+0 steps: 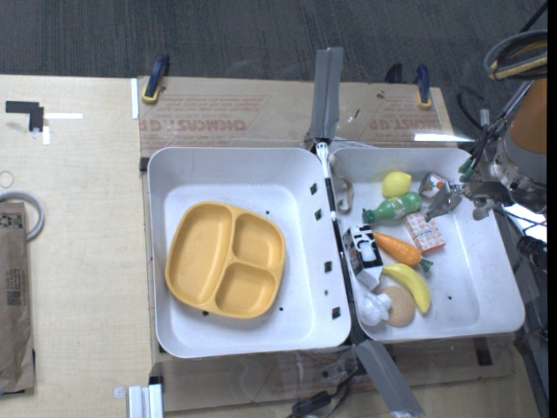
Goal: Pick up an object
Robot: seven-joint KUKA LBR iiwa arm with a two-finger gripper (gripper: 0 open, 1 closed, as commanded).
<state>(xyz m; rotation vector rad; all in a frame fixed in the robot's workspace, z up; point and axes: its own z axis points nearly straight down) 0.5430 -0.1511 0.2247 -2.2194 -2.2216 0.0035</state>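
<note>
Your gripper [446, 200] hangs at the right bin's [487, 316] far right; you cannot tell its finger state. Just left lie the green bottle [393, 207] and lemon [396, 183]. The bottle looks light, stiff and slick: take it across the middle. Carrot [399, 249] and banana [411, 283] lie nearer.

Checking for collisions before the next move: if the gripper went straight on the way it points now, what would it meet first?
The gripper points toward the view's left, low over the right bin. First in that line looks like the green bottle, with the lemon just beyond; depth is unclear from above.
</note>
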